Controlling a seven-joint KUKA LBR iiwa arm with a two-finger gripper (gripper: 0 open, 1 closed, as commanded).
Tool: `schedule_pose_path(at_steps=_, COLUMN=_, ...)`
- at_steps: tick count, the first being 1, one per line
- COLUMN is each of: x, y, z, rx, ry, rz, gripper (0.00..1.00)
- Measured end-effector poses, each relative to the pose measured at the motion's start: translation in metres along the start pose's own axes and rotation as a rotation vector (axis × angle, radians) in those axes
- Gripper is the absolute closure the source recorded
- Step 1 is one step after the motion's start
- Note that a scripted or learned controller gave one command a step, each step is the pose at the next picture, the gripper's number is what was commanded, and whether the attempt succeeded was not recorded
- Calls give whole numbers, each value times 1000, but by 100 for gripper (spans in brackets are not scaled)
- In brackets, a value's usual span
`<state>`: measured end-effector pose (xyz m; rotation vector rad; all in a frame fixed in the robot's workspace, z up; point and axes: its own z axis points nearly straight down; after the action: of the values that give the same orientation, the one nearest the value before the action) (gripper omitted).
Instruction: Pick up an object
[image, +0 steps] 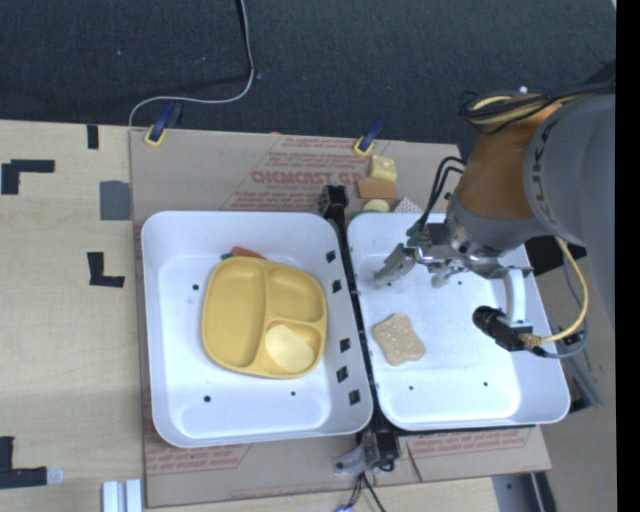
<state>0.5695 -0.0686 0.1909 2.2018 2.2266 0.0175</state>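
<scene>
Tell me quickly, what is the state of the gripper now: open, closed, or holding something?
Gripper: open, holding nothing, above the right bin; the tan biscuit lies apart from it on the bin floor.

Cardboard sheet (200, 180) under bins; white cable (243, 60) on dark carpet (100, 50).

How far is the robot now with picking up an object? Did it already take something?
Nothing looks picked up yet. The hand hangs over the upper part of the right bin, with nothing seen between its fingers. The tan biscuit-shaped piece lies on the bin floor below it, apart from the hand. The yellow divided plate lies in the left bin. The lowering, grasp and lift are all left.
</scene>
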Motion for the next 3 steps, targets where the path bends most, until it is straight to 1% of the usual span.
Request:
schedule_pose_path(at_steps=1, x=-34, y=-56, z=67, rx=26, ry=0, rz=15, gripper=0)
schedule_pose_path(at_steps=2, x=-24, y=-54, z=107, rx=17, ry=-2, rz=11, gripper=0)
schedule_pose_path(at_steps=3, x=-53, y=-66, z=104, rx=12, ry=-1, rz=11, gripper=0)
